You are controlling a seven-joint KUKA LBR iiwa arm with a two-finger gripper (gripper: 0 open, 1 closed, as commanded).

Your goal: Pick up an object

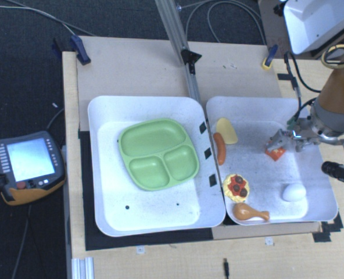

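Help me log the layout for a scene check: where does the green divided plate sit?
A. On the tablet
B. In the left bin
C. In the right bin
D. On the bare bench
B: the green divided plate lies flat inside the left bin.

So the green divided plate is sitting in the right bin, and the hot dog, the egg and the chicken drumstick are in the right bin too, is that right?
Not quite. The camera view shows the green divided plate in the left bin, not the right one. The rest holds: the hot dog, the egg and the chicken drumstick all lie in the right bin.
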